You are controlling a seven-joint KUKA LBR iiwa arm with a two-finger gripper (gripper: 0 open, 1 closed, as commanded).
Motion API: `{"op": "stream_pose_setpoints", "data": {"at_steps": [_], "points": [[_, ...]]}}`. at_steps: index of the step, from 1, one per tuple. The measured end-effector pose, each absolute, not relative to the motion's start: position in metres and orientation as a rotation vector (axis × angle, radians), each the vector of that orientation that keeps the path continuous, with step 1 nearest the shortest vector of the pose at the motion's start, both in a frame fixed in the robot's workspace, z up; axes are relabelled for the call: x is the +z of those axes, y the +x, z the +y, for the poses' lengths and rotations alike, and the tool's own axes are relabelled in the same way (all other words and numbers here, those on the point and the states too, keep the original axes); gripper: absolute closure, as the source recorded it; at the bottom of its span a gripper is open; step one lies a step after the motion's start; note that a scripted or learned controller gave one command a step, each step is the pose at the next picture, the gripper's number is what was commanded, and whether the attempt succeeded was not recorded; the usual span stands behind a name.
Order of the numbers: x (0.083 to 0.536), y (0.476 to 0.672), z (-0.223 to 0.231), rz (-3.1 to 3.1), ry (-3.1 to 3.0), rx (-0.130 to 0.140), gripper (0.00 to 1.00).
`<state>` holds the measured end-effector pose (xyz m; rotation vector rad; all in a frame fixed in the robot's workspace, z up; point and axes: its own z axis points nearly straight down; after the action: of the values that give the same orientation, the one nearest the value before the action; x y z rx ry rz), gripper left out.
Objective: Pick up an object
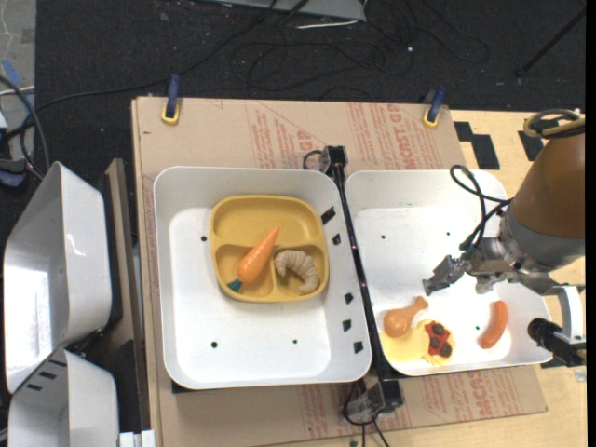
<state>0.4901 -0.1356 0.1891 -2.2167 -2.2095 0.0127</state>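
The gripper [445, 276] hangs over the right bin [400, 194], whether its fingers are spread or closed unclear, just above a toy drumstick [406, 318], a fried egg piece [430, 341] and a sausage [494, 324] crowded along the near rim. The left bin [186, 250] has one yellow divided plate [242, 214] holding a carrot [257, 255] and a shrimp [300, 268].

My count: white bins [186, 277] 2 | yellow divided plate [270, 247] 1 | carrot [257, 255] 1 | shrimp [300, 266] 1 | drumstick [405, 318] 1 | sausage [494, 325] 1 | fried egg with red topping [430, 343] 1 | yellow clamps [170, 101] 2
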Motion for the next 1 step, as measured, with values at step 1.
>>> {"op": "stream_pose_setpoints", "data": {"at_steps": [1], "points": [[0.1953,0.4933,-0.1353,-2.222,-2.22,0.001,0.0]]}}
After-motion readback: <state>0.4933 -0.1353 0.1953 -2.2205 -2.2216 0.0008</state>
